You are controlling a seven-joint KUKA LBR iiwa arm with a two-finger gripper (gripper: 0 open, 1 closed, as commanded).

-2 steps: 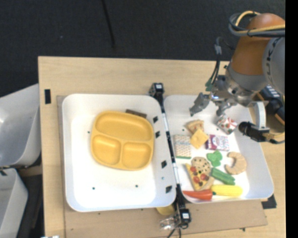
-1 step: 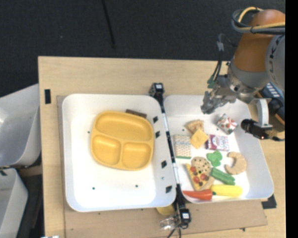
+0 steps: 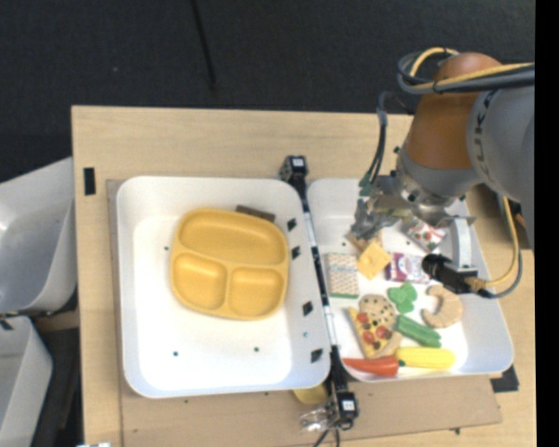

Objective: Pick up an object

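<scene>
End effector [image 3: 371,222] state cannot be told; yellow cheese wedge [image 3: 374,261] is seen just at its 6 o'clock.

Even bright overhead light; soft shadows; slight blur; dark floor underexposed; white bins [image 3: 130,250] near-glaring.

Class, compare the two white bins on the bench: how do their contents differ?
The left bin holds one large yellow divided plate; the right bin holds many small toy foods. The arm reaches into the right bin, not the left bin. Both are shallow and white.
</scene>
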